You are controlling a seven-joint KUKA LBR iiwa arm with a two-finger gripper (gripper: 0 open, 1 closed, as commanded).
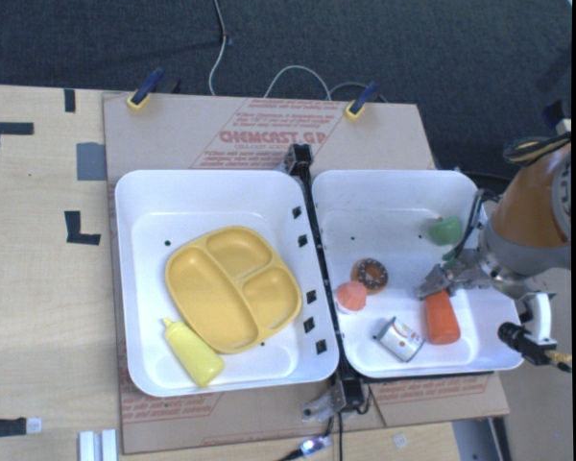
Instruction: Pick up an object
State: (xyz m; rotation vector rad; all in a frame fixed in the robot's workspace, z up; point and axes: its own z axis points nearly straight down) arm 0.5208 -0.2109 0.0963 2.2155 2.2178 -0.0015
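The surface (pixel 38 286) is pale wood with a brown board lying on it; on the board sit two white bins side by side, the left bin (pixel 134 209) and the right bin (pixel 384 185), touching along a black seam; the arm (pixel 530 209), grey with an orange band, reaches in from the right over the right bin's far edge. In the left bin lies a yellow divided plate (pixel 232 286), and just beside its lower left edge a yellow bottle (pixel 192 351), tilted on its side. In the right bin, the fingers (pixel 442 281) hang low near the right wall, touching or just above the top end of an orange cylinder (pixel 443 319); whether they are spread or pinching it, I cannot tell. A silver can (pixel 399 339) lies near the front wall, left of the cylinder; a pink piece (pixel 351 296) sits near the seam, with a brown donut (pixel 371 274) just beside it; a green piece (pixel 446 230) lies near the arm.
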